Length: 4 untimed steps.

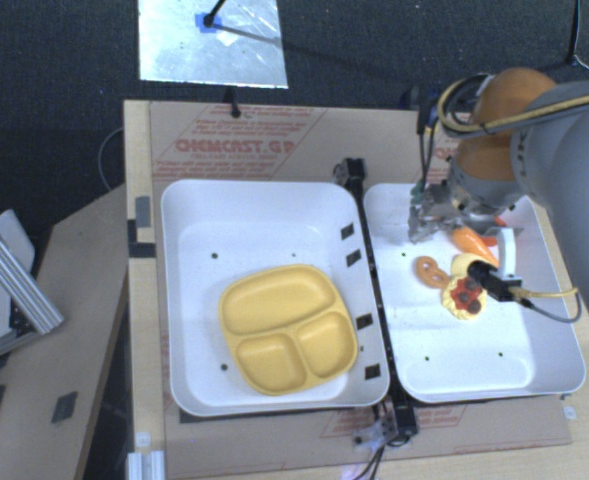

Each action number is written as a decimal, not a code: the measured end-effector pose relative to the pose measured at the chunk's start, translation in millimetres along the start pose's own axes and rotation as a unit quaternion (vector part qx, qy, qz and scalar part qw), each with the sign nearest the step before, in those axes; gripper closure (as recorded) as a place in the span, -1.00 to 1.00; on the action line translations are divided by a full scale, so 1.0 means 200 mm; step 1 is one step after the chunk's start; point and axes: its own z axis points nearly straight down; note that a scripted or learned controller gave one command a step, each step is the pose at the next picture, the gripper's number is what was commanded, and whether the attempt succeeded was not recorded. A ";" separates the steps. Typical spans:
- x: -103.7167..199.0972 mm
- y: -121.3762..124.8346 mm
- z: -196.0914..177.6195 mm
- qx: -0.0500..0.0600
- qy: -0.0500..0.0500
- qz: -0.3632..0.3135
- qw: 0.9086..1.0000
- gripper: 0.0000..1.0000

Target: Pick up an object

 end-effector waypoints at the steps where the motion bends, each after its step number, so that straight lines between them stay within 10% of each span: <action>1: 0.00 0.00 -0.32 -0.001 0.000 0.002 1.000 1.00; 3: 0.04 0.01 -0.74 0.000 0.000 0.001 1.000 1.00; 4: 0.33 -0.09 -0.68 0.003 0.001 -0.001 1.000 1.00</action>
